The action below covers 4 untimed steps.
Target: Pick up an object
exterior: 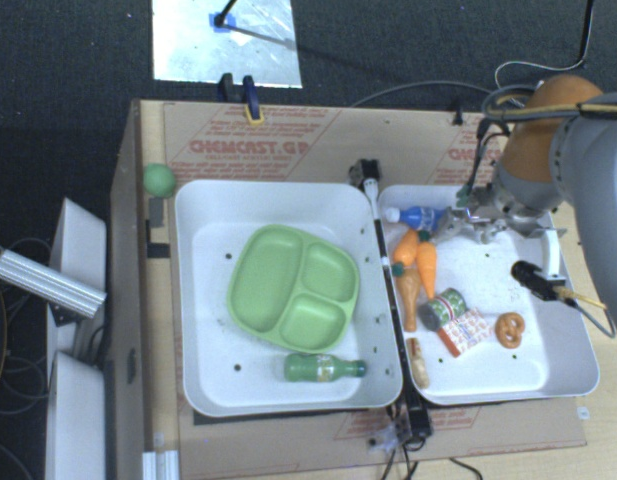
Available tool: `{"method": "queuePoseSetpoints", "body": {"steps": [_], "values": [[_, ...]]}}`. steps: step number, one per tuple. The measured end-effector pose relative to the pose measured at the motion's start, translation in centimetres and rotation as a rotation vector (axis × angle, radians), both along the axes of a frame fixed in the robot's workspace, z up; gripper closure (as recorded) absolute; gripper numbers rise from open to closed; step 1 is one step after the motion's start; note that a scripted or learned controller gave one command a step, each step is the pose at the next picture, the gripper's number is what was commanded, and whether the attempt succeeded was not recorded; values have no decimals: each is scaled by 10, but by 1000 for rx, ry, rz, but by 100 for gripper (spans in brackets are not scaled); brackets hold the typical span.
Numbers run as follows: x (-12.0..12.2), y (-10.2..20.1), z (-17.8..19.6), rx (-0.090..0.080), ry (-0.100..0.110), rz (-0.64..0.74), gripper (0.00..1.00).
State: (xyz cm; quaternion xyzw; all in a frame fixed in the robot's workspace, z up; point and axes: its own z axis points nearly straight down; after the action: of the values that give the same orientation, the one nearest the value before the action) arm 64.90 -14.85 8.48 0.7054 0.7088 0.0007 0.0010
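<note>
The arm (588, 158) has a smooth grey casing with a rounded orange band above the wrist; thin dark cables loop beside its metallic wrist hardware.

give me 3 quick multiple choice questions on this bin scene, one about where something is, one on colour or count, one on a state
1. Where does the divided plate sit?
A. left bin
B. right bin
C. on the bench outside the bins

2. What colour is the ball on the bench?
A. red
B. green
C. blue

3. How does the green bottle rest?
A. upright
B. lying on its side
C. stacked on the plate

Answers:
1 A, the plate lies inside the left bin.
2 B, the ball beside that bin's far left corner is green.
3 B, the bottle lies flat on the bin floor, just beside the plate's near edge.
</note>
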Motion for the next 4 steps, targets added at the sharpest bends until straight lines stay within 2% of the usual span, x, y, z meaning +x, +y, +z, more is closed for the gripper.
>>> {"method": "queuePoseSetpoints", "body": {"steps": [1,2,4], "values": [[14,41,-5,5,31,2,0],[15,60,-4,-1,24,0,0],[15,62,-4,-3,23,0,0]]}}
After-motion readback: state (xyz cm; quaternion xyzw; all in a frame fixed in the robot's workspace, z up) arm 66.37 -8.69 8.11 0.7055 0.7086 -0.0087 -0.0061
